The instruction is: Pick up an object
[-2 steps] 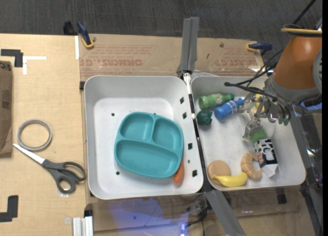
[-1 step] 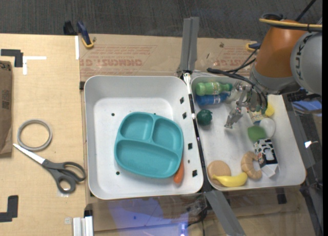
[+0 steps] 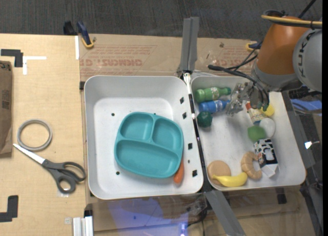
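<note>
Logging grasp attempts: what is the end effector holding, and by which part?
Cannot be told: the end effector sits low in the right bin, among small items.

KUKA iiwa arm, upper right of the frame.

Arm (image 3: 302, 55): rounded casing in pale grey, with part of a dark letter marking visible at the far right edge. Orange band (image 3: 279, 50): broad, glossy, dome-shaped, capped by a thin yellow-orange rim along its top. Wrist section below the band: dark grey to black. Cables: thin black leads running leftward from the wrist, one more crossing the upper right corner. Gripper (image 3: 241, 101): small metallic assembly, silver-grey with bright highlights, hardware detail too fine to resolve.
</note>
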Robot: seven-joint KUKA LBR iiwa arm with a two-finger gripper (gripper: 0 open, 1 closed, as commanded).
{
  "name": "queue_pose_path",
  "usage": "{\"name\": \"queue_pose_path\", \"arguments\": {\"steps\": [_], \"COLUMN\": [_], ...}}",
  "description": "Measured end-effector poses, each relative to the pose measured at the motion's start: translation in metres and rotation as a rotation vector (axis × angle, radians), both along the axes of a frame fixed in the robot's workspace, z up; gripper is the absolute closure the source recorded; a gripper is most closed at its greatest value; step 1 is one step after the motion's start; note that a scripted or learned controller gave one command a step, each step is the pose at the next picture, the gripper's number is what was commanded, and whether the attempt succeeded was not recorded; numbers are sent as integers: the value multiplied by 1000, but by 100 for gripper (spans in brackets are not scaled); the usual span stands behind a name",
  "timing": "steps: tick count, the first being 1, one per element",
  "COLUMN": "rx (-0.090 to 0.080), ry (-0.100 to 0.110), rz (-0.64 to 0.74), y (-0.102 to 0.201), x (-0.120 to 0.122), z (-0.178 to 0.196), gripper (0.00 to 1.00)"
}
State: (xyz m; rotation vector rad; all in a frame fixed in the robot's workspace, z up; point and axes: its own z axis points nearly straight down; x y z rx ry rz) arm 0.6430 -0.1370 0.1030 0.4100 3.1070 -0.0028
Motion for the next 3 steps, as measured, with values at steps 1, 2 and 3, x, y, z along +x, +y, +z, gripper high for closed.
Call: {"name": "queue_pose_path", "arguments": {"steps": [1,2,3], "rx": [0,-15,-7], "ry": [5,23,26], "rz": [-1,-64,-178], "y": [0,27,29], "x": [-1,4,4], "z": [-1,-6,-6], "gripper": [0,0,0]}}
